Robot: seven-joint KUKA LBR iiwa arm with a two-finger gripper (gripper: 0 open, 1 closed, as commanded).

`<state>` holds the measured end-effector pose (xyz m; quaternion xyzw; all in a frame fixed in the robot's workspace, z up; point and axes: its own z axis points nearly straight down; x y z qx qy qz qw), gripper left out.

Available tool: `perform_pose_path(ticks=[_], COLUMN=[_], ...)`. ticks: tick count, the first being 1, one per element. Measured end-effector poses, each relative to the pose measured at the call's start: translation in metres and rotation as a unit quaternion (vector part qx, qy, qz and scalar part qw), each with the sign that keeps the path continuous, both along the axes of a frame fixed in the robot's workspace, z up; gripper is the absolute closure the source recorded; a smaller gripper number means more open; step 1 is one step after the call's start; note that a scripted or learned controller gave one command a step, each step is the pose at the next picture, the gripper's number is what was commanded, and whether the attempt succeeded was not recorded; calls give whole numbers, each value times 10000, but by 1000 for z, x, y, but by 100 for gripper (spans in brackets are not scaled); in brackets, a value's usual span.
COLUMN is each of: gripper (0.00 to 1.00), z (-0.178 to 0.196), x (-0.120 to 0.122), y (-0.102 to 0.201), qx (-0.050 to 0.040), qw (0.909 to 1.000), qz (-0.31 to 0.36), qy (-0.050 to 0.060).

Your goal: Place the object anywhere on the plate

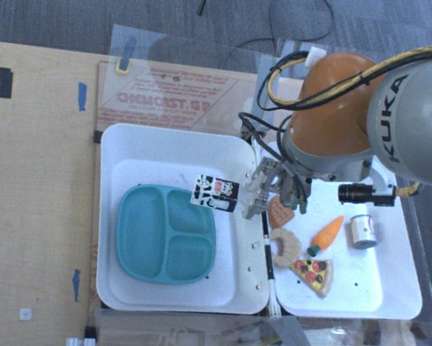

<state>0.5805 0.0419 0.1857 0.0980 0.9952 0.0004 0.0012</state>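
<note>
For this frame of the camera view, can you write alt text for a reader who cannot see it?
A grey KUKA arm with an orange band reaches in from the right, its tool hanging over the seam between two shallow white bins. The left bin holds a teal sectioned plate; the right bin holds a toy carrot, pizza slice and small metal can.

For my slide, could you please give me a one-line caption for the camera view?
KUKA arm's gripper hovers over the divide between two white bins: teal plate left; toy carrot, pizza slice right.
</note>
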Motion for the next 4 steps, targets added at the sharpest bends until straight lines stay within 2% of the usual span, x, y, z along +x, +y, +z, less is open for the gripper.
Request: perform_pose_path(ticks=[1, 2, 3, 4], gripper=[100, 100, 100, 100], z=[0, -83, -77, -54], x=[8, 40, 1, -83], y=[44, 65, 61, 74], qx=[8, 9, 11, 3], qw=[9990, 9988, 9987, 9981], qz=[-451, -487, 214, 608], qy=[-21, -21, -458, -3])
